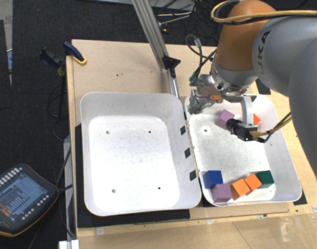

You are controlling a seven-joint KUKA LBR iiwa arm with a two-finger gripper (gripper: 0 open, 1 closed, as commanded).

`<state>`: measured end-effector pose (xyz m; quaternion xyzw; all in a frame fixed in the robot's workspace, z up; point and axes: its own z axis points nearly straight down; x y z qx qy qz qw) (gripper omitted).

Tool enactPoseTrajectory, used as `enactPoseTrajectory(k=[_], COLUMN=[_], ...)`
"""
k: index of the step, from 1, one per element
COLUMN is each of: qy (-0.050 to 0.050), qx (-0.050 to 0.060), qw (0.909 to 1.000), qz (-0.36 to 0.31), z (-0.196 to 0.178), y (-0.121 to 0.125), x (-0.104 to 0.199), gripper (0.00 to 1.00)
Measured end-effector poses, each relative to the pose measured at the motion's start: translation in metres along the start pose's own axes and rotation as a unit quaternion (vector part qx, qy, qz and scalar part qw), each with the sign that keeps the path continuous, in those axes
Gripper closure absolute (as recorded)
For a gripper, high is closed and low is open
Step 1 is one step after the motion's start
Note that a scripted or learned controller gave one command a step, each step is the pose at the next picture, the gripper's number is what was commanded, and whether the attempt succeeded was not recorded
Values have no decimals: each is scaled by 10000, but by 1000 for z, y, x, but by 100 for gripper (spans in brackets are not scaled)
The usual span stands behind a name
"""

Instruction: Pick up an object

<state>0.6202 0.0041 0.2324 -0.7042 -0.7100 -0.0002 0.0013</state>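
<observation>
The right bin (pixel 283 162) holds several small blocks. A purple block (pixel 224 119) lies near its far end, with a bit of an orange block (pixel 256 119) behind the arm's bracket. Along the near edge sit a blue block (pixel 212 178), a purple block (pixel 221 192), an orange block (pixel 240 187) and a green block (pixel 265 178). My gripper (pixel 196 104) hangs low over the far left corner of the right bin, just left of the far purple block. Nothing shows in its grasp.
The left bin (pixel 91 139) lies beside the right one, their rims meeting at the middle. A slanted metal pole (pixel 150 27) runs down to the bins' far junction, close to my gripper. A teach pendant (pixel 18 196) lies off the bench at lower left.
</observation>
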Motion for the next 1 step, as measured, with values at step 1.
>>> enactPoseTrajectory(k=[1], qy=[0], qx=[-19], qw=[10000], qz=[0], z=[-12], y=[5], x=[52], gripper=[100])
